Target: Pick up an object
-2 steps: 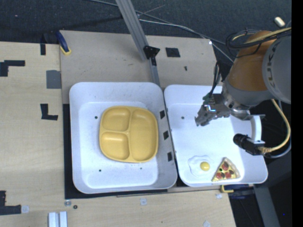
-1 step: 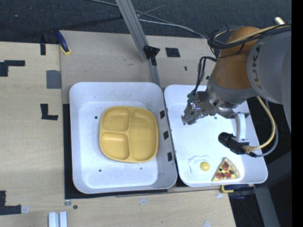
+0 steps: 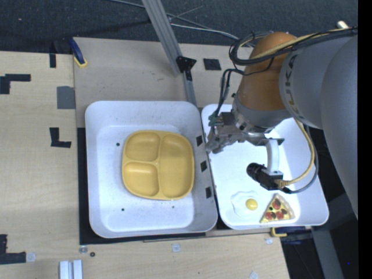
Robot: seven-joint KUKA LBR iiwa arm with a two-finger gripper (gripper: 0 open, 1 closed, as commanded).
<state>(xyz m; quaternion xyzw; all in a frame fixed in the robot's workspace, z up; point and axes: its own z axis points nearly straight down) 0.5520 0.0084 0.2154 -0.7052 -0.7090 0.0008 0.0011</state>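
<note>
A pale wooden bench (image 3: 35, 173) marked with dark tape carries two white bins: the left bin (image 3: 104, 156) holds one yellow divided plate (image 3: 157, 164), the right bin (image 3: 308, 202) one fried egg (image 3: 248, 203) and one pizza slice (image 3: 277, 209) at its near edge. The gripper (image 3: 216, 137) hangs over the right bin's left rim; I cannot tell its jaw state.

Pale wooden surface (image 3: 35, 173), marked with dark tape patches. Carries two shallow white bins side by side, touching: left bin (image 3: 104, 214), right bin (image 3: 311, 211). Also a slanted grey metal post (image 3: 165, 31) near the far edge, a blue-and-yellow item (image 3: 77, 52), perhaps a clamp, at the far left corner.
</note>
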